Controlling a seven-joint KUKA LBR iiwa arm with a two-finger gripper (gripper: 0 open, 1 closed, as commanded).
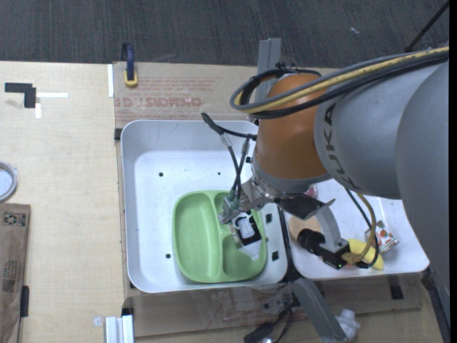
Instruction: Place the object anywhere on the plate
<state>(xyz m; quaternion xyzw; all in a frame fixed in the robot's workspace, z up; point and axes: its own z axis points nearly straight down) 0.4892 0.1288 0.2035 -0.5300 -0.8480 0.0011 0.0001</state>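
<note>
A light green divided plate [202,238] lies in the left white bin [146,191], toward its front. My gripper [245,229] hangs over the plate's right compartment, close to the divider. I can make out dark and white parts at its tip, but the wrist hides whether anything sits between them. The orange band of the arm [289,131] covers the bin's right side. In the right bin [400,256], a yellow object [365,254] and a small white and red object [384,239] lie near the front right.
The grey arm fills the upper right and hides most of the right bin. A black part [320,246] of the arm sits over the right bin's front. A roll of tape [6,182] and a brown paper bag [13,263] lie on the bench at far left.
</note>
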